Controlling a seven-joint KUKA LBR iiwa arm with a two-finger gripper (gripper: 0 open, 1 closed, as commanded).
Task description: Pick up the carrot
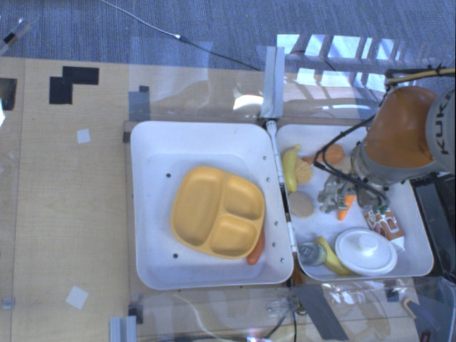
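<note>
The arm reaches into the right bin [420,251], and the gripper [335,199] is low among the things there, right at the carrot [345,204], a small orange piece that lies between the round biscuit [301,205] and the printed packet [385,224]. The carrot seems to sit between the fingertips, but I cannot tell if they are closed on it. I judge this is the grasping step; next comes a firm close and a straight lift.
</note>
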